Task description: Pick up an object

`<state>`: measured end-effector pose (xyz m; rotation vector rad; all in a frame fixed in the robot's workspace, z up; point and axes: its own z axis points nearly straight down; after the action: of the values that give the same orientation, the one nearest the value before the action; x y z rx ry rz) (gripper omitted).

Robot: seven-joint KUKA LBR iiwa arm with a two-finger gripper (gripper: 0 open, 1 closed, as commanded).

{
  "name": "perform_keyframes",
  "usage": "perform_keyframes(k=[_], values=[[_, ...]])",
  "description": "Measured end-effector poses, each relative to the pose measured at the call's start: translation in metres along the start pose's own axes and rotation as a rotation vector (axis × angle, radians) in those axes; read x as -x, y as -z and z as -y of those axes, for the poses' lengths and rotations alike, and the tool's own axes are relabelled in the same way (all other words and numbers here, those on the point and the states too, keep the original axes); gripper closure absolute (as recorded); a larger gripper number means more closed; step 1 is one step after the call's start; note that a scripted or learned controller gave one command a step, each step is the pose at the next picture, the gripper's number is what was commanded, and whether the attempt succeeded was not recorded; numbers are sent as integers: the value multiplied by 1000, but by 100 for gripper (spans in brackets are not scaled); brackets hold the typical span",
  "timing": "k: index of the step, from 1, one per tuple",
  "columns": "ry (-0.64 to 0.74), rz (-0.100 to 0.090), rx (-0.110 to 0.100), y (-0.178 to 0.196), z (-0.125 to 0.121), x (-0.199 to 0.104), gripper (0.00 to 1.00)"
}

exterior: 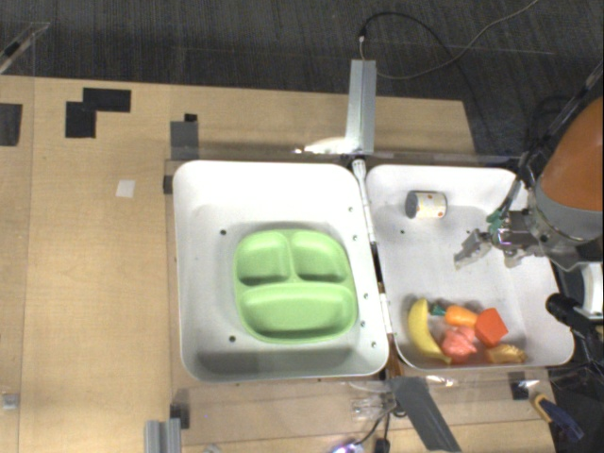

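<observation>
The right bin (415,262) holds a cluster of toy food along its near edge: a yellow banana (420,328), a small orange piece (460,315), a red-orange block (491,327), a pink item (458,343) and a tan item (507,353). A small grey and cream cylinder (426,205) lies on its side near the bin's far edge. My gripper (477,243) hangs over the middle right of this bin, above bare floor between the cylinder and the food cluster. Nothing shows in its grasp.
The left bin (203,243) holds a green divided tray (294,284) in its middle. A metal post (362,102) rises behind the joint of the two bins. The arm's orange band (578,163) looms at the right edge.
</observation>
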<state>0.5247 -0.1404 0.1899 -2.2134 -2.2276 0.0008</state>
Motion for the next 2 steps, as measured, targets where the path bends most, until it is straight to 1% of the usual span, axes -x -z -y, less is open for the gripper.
perform_keyframes(k=[1, 2], values=[[-13, -3, -24, -103, -125, -3, 0], [-14, 13, -49, -105, -133, -15, 0]])
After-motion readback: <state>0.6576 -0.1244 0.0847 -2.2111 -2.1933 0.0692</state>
